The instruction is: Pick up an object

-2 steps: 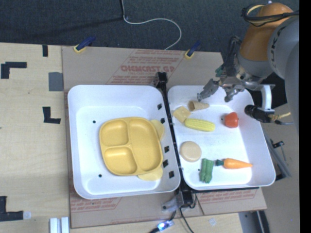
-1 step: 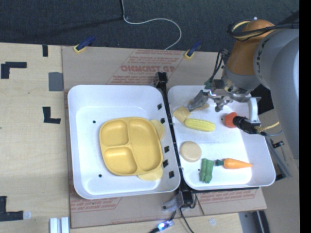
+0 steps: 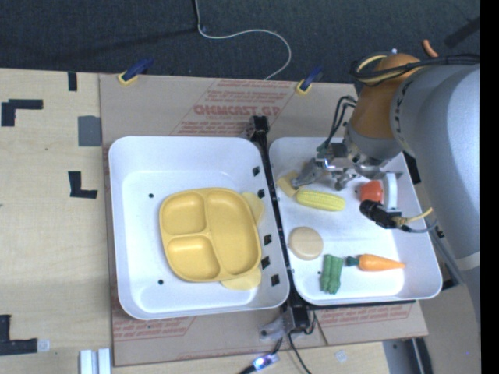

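Note:
In the right bin (image 3: 413, 283) lie a yellow corn cob (image 3: 319, 201), a round tan biscuit (image 3: 306, 242), a green vegetable piece (image 3: 331, 273), an orange carrot (image 3: 376, 263) and a red piece (image 3: 371, 190). My gripper (image 3: 323, 173) hangs low over the bin's far part, just above the corn cob, with its metal fingers pointing left and down. I see nothing clearly held between them. The arm's grey body and orange band cover the bin's far right corner.
The left bin (image 3: 132, 209) holds a yellow divided plate (image 3: 209, 232) lying over a paler yellow piece. A black divider (image 3: 269, 209) runs between the bins. Cardboard lies under both bins, and a white cable loops on the dark floor behind.

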Tool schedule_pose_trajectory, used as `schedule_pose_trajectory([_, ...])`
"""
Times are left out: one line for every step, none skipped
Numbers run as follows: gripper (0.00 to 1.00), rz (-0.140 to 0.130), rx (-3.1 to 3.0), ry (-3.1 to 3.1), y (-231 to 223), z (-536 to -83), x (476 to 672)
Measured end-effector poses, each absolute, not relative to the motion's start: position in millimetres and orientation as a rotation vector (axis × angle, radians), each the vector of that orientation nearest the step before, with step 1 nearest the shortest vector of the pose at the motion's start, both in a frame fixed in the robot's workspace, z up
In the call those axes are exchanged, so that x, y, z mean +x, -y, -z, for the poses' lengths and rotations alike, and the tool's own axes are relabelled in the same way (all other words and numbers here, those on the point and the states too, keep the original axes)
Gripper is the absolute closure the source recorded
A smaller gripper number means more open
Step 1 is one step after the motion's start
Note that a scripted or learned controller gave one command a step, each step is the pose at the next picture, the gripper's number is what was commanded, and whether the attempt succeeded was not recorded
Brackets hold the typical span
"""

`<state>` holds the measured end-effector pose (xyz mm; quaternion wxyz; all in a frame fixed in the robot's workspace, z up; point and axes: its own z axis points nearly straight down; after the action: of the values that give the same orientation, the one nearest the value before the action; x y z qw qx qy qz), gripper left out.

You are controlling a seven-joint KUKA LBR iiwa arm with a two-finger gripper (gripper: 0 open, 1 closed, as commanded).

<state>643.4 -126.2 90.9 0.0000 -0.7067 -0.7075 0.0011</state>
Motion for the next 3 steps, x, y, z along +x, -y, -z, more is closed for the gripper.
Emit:
schedule_pose_trajectory([1.0,-0.001,-2.22,2.225,125.7,-104.2,644.3])
schedule_pose_trajectory([1.0,0.004,-2.221,2.225,118.9,-158.9,653.3])
schedule_pose_trajectory([1.0,0.005,-2.223,2.226,119.3,-221.7,649.5])
